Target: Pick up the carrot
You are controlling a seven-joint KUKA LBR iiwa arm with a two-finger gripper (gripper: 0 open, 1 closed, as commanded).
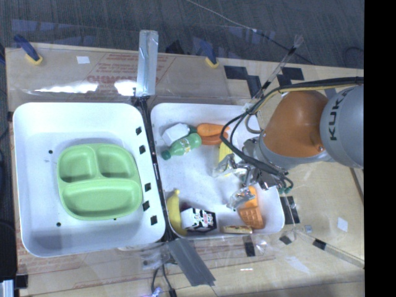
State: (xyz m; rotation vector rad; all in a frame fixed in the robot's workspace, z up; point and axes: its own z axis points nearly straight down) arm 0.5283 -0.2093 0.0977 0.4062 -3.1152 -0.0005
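The carrot (210,132) is an orange, stubby piece lying near the back wall of the right bin (185,184), just right of a green bottle (182,145). My gripper (233,181) hangs over the right half of that bin, in front of the carrot and apart from it. It stands open, its two shiny fingertips spread with nothing between them. The grey arm with its orange band (297,125) reaches in from the right and hides the bin's right rim.
A white lump (175,130) lies by the bottle. A yellow piece (224,152) sits beside the gripper. An orange waffle-like piece (250,214), a banana (173,212) and a black-and-white carton (199,219) line the front. The left bin (37,184) holds a green divided plate (99,181).
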